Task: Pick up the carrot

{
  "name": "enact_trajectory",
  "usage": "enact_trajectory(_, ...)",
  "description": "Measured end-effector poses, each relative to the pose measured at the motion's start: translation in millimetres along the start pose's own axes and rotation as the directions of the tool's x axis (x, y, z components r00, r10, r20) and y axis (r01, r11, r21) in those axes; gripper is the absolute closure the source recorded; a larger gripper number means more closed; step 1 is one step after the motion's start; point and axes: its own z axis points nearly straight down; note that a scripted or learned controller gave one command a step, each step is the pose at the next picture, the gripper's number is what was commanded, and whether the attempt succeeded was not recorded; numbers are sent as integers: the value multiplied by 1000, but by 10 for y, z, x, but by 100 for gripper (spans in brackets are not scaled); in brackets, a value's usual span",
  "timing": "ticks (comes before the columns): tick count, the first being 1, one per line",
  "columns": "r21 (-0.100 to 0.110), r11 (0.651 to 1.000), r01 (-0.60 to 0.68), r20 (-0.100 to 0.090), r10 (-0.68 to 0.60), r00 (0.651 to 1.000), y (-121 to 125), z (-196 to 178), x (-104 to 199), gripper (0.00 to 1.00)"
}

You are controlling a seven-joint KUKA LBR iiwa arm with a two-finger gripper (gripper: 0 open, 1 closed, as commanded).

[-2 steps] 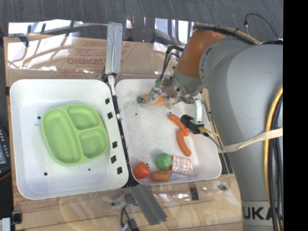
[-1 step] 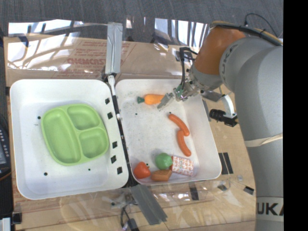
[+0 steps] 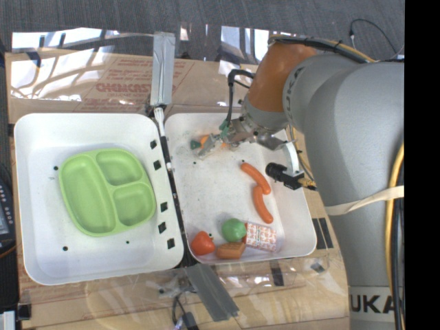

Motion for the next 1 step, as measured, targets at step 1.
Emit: enact_trajectory(1, 2, 1000, 14, 0, -14, 1000, 43, 7, 204, 0)
